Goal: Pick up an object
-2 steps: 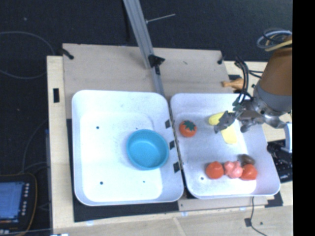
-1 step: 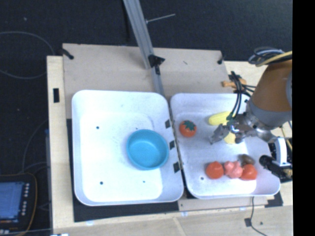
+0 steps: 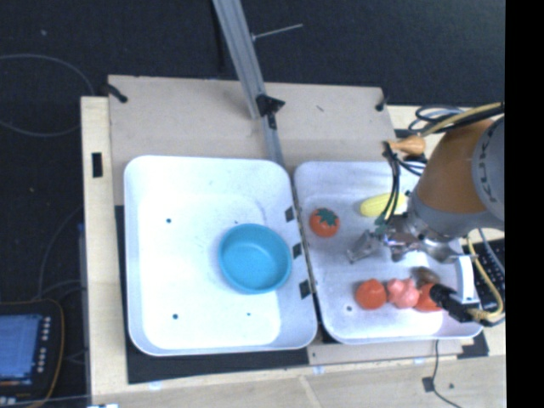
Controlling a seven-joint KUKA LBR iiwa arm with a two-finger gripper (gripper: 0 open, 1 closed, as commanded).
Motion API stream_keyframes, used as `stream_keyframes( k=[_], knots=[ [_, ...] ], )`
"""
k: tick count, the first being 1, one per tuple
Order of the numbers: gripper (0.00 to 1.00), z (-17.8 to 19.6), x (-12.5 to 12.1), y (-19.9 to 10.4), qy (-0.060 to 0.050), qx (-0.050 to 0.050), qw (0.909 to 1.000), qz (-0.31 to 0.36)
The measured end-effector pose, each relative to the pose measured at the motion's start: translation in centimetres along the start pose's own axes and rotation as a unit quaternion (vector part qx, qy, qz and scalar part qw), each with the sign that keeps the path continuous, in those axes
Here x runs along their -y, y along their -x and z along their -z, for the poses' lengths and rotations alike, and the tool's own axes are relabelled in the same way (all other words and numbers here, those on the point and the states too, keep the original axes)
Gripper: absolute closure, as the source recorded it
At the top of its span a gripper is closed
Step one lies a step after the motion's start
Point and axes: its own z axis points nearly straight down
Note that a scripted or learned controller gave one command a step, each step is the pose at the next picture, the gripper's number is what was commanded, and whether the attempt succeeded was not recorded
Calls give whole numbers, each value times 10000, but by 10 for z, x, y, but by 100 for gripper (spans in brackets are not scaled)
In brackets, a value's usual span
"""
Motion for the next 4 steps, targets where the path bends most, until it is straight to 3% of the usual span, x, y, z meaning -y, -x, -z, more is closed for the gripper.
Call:
stream_keyframes(
  k=[1,3,4],
  knots=[
    [100,15,-3,0,57,-14,10000,-34],
    [100,123,1,7,72,-7,10000,27],
    [100,113,-18,-46,47,-2,10000,53]
  ],
)
